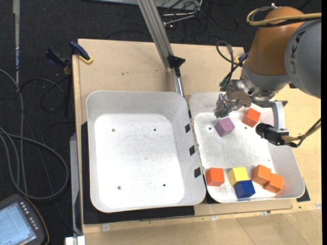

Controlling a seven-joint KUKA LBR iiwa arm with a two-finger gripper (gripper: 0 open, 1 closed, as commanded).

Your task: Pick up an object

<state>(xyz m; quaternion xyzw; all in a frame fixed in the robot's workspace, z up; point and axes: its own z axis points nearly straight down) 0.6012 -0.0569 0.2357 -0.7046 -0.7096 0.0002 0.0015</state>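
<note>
Camera view: gripper (223, 115) hovers just above purple cube (224, 127), at the right bin's (286, 162) eleven o'clock; its grip cannot be told.

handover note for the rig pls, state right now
Gripper: low over the far end of the right bin, just above the purple block; nothing visibly between its fingers.
Other things in the right bin: orange block at the far side; near edge has orange cube, yellow cube, blue cube and two orange blocks.
Done: no pick yet.
Left: grasp and lift; the purple block looks the likely target.
</note>
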